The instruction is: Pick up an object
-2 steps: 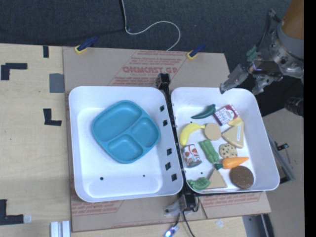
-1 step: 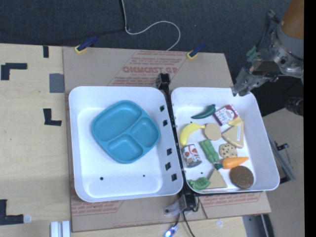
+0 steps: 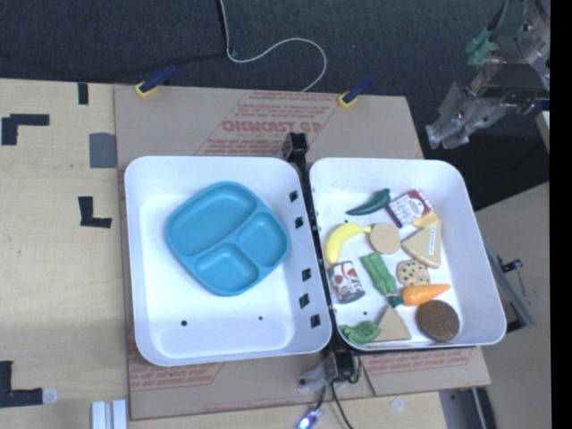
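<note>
While the gripper (image 3: 447,132) hangs at the upper right, outside both bins, I cannot tell how its fingers stand, and nothing is seen in them. Toy food, among it a banana (image 3: 342,238) and a carrot (image 3: 424,294), lies in the right bin (image 3: 474,239); a blue tray (image 3: 227,237) sits in the left bin (image 3: 147,239).

Two white bins: the left bin (image 3: 147,329) holds a light-blue sectioned tray (image 3: 227,238); the right bin (image 3: 465,195) holds toy food. Seen there: yellow banana (image 3: 342,238), dark-green pepper (image 3: 369,204), orange carrot (image 3: 424,294), brown round disc (image 3: 438,320), tan speckled cookie (image 3: 412,273), red-and-white can (image 3: 346,281), maroon-and-white packet (image 3: 407,208). Brown cardboard (image 3: 259,123) with red print is clipped by yellow-blue clamps (image 3: 155,80).
</note>
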